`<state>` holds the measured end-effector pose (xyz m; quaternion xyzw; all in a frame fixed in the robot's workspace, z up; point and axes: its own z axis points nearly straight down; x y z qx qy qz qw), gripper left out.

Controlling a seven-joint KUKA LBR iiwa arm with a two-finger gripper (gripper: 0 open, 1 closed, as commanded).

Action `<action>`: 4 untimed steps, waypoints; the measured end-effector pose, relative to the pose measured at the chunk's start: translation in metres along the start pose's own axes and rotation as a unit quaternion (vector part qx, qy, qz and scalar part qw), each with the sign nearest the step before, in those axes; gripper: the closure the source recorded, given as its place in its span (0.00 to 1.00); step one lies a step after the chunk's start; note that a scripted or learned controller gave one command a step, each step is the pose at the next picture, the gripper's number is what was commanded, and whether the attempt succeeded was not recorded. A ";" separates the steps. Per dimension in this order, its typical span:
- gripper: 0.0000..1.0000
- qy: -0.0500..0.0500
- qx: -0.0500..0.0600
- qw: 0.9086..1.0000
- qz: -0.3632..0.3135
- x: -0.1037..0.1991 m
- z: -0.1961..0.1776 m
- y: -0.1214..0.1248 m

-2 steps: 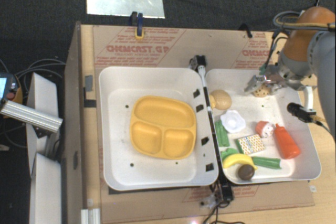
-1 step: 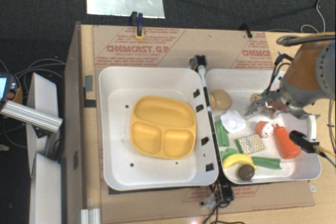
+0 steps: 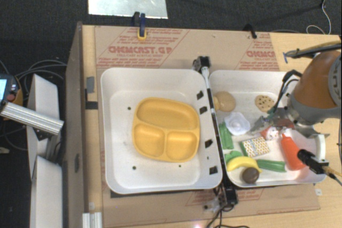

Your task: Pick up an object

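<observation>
The jaws, state unclear, hang just beside the orange carrot.

orange carrot lying in right bin.

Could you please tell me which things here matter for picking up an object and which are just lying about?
Part of the job:
- gripper
- right bin
- its loose items: banana, orange carrot, cookie, checkered packet

Just lying about:
- yellow divided tray in the left bin
- blue clamp
</observation>
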<state>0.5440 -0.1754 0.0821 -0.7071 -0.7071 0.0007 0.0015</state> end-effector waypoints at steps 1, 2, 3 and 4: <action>1.00 0.000 -0.001 1.000 -0.001 -0.001 -0.009 0.003; 1.00 0.000 -0.002 1.000 -0.003 0.023 -0.053 0.002; 1.00 -0.001 -0.005 1.000 -0.005 0.066 -0.002 0.073; 1.00 0.001 -0.006 1.000 -0.007 0.159 -0.107 0.081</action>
